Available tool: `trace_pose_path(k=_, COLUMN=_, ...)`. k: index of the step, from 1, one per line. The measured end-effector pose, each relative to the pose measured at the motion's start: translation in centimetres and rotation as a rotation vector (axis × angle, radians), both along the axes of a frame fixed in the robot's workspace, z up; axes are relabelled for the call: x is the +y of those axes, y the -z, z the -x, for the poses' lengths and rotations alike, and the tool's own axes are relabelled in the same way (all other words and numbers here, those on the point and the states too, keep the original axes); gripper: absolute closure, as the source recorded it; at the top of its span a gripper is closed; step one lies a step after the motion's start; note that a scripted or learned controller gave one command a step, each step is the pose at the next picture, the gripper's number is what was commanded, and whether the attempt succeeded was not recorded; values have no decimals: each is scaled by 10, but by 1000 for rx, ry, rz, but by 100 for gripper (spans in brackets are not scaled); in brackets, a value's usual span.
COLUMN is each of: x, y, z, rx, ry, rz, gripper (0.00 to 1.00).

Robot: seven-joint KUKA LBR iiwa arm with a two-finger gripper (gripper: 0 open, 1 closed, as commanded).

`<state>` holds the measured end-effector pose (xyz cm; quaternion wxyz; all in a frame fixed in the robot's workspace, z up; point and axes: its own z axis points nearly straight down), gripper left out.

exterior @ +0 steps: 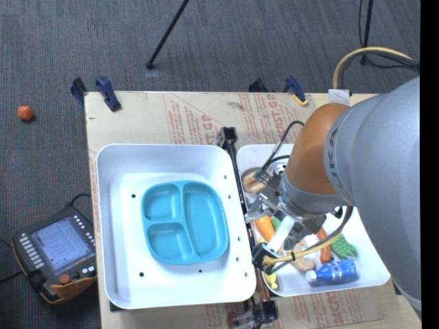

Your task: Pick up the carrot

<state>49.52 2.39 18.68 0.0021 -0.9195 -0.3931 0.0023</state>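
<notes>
We judge the task barely begun: the arm (pixel 384 156) is down inside the right-hand bin (pixel 370 262), but nothing is lifted clear, so the grasp, the lift and the carry-out are all left to do. The gripper (pixel 278 235) sits low among the clutter, and we cannot tell whether its jaws are apart, together or clamped on anything, since the wrist hides them. Just beside the gripper, on the side toward the view's left, we see a stubby, rounded orange piece that we take for the carrot (pixel 263 226); it looks smooth and plastic, like toy food, and whether it touches the gripper we cannot say. On the gripper's other side lies a thin orange sliver (pixel 323 242) against a frilly green leafy thing (pixel 344 247), which could also be a carrot, so our reading is not sure. Below and to the right of the gripper lies a glossy blue bottle (pixel 334 273) with a white cap, on its side. Well to the left of the gripper, the other bin (pixel 116 252) holds a matte blue plate (pixel 185 221) with three compartments and soft rounded corners. Both bins are shallow hard white plastic on a printed cardboard desk (pixel 178 118).
</notes>
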Motion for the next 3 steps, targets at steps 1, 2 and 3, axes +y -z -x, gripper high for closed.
trace_pose_path(k=1, x=0, y=0, z=0, rx=0, ry=-1, rz=0, gripper=0)
trace_pose_path(k=2, x=0, y=0, z=0, rx=0, ry=-1, rz=0, gripper=0)
trace_pose_path(k=3, x=0, y=0, z=0, rx=0, ry=-1, rz=0, gripper=0)
